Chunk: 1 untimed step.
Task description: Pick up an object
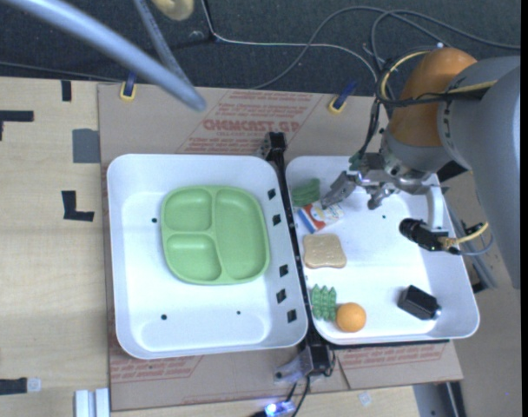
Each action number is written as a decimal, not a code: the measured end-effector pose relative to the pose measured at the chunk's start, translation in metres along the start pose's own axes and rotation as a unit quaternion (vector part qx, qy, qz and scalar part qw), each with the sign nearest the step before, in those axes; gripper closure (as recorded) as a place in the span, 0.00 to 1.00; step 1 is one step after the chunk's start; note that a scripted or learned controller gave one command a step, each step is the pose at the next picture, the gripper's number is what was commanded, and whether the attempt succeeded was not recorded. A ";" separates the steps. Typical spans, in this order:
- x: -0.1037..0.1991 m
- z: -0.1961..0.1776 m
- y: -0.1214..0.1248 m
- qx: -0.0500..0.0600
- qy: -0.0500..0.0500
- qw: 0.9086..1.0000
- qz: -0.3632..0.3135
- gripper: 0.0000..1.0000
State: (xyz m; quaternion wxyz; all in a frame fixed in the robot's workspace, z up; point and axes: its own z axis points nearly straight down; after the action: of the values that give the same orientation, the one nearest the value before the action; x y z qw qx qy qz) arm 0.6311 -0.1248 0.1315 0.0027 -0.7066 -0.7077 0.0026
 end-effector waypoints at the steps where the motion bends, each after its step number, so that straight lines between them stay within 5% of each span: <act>1: 0.000 0.045 0.002 -0.005 0.000 1.000 0.001 0.00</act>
State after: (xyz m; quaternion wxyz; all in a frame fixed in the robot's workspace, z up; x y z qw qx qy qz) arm 0.6328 -0.1246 0.0866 -0.0011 -0.7070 -0.7073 -0.0010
